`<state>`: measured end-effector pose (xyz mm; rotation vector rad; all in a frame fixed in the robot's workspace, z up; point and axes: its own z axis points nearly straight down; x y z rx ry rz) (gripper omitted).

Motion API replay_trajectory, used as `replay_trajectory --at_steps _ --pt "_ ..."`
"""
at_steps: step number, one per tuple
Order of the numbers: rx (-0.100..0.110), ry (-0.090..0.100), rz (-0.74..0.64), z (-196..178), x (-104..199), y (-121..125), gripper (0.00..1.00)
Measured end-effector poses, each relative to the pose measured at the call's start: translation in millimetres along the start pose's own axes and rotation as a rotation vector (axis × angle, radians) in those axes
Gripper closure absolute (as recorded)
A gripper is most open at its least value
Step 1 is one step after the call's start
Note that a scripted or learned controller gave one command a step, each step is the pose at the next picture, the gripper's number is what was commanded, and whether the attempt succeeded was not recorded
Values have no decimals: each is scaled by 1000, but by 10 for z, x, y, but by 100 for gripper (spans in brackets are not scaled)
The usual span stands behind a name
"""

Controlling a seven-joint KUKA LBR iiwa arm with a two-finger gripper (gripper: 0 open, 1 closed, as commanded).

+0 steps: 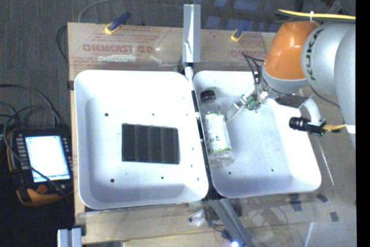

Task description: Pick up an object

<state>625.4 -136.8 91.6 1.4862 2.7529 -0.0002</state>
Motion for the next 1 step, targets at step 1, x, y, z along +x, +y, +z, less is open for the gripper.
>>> replay_trajectory --at_steps 1 --pt "-1 0 0 0 1 2 0"
